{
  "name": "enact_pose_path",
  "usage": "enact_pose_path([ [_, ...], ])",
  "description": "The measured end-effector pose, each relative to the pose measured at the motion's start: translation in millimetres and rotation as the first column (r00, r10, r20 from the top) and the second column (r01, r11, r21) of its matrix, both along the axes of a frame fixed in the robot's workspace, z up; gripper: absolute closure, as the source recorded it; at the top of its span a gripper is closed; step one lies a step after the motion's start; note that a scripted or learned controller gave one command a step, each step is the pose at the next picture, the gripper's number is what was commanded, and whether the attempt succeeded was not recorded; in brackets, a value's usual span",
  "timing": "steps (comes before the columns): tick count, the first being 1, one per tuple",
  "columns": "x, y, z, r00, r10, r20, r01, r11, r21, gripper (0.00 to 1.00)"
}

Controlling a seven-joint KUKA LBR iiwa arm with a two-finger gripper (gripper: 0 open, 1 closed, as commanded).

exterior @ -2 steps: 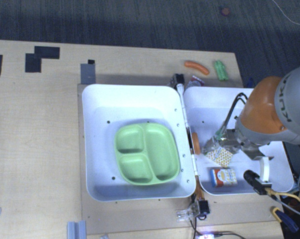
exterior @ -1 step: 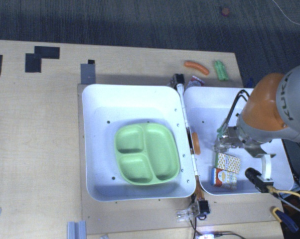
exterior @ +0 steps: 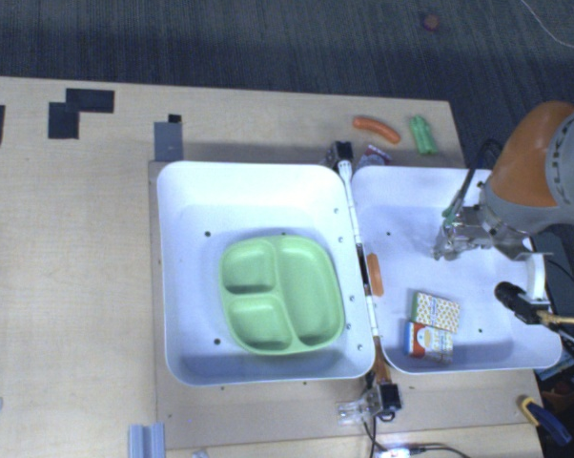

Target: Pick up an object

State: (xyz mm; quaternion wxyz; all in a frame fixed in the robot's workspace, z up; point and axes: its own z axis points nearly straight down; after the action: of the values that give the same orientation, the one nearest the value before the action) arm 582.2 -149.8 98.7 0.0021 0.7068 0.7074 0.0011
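Note:
In the right bin (exterior: 401, 198) two small cartons lie near the front: a green-and-yellow patterned box (exterior: 436, 310) and, touching its front, a red-and-white box (exterior: 426, 341). My gripper (exterior: 452, 243) hangs low over the bin's right middle, behind and a little right of the boxes, apart from them. Nothing shows between its fingers. A green divided plate (exterior: 280, 292) lies in the left bin (exterior: 187, 256). An orange stick (exterior: 375, 275) rests on the ridge between the bins.
Behind the right bin, on the bench, lie an orange sausage-like toy (exterior: 376, 129) and a green object (exterior: 421, 134). A black clamp (exterior: 341, 152) sits at the bins' back junction. Cables and a clip (exterior: 373, 404) are at the front edge.

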Motion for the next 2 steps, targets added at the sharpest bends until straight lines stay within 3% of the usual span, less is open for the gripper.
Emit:
enact_pose_path([
  [1,26.6,-56.0,3.7,1.000,0.001,0.000,-0.001,1.000,0.000,1.00],
  [2,-58.5,-57.0,101.9,1.000,0.001,0.002,-0.001,1.000,-0.001,1.00],
])
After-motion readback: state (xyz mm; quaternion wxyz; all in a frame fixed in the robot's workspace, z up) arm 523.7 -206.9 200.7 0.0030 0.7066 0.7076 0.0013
